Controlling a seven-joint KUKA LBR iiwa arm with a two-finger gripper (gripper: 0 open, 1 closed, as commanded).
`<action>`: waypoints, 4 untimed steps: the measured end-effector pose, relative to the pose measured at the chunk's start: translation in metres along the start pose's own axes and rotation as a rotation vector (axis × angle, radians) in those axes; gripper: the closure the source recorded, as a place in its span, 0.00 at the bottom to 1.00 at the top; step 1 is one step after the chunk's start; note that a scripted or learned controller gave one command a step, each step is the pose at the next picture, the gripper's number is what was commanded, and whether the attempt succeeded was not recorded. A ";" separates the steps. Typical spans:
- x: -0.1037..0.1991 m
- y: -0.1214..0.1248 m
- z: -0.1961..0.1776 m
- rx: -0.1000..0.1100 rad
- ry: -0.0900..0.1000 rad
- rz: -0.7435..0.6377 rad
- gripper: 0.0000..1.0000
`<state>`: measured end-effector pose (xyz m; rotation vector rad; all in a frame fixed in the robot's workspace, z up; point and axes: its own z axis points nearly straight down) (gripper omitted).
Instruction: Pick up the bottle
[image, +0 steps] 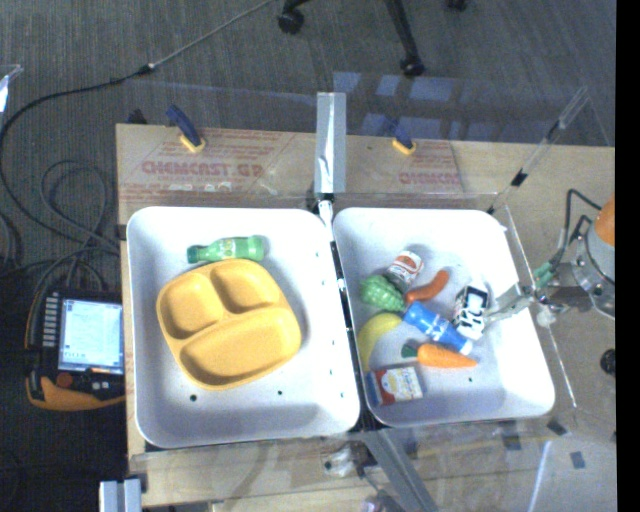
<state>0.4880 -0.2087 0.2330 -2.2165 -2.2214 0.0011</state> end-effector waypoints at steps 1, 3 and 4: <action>0.055 0.065 0.110 -0.002 0.000 -0.181 0.00; 0.084 0.063 0.133 -0.017 -0.003 -0.031 1.00; 0.110 0.102 -0.019 -0.002 -0.006 -0.023 1.00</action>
